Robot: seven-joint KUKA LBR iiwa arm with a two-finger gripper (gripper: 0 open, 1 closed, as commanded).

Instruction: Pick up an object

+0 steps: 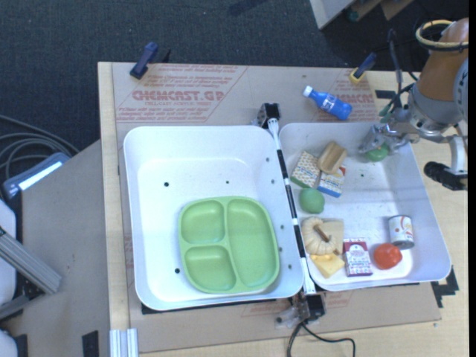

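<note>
My gripper [378,147] hangs over the back right part of the right bin [431,222], on the grey arm with the orange band [440,69]. A small green object [376,154] shows between its fingertips, and the fingers look shut on it. Lower in the same bin lie a green ball [312,200], a tan block [332,156], a white and green carton [305,169], a pastry [320,233], a yellow cheese wedge [328,265], a red box [357,259], a red tomato [387,256] and a small can [401,230].
The left bin [149,162] holds a green divided plate [227,244]. A blue bottle [328,103] lies on the bench behind the right bin. Blue clamps [143,60] sit at the back edge of the board.
</note>
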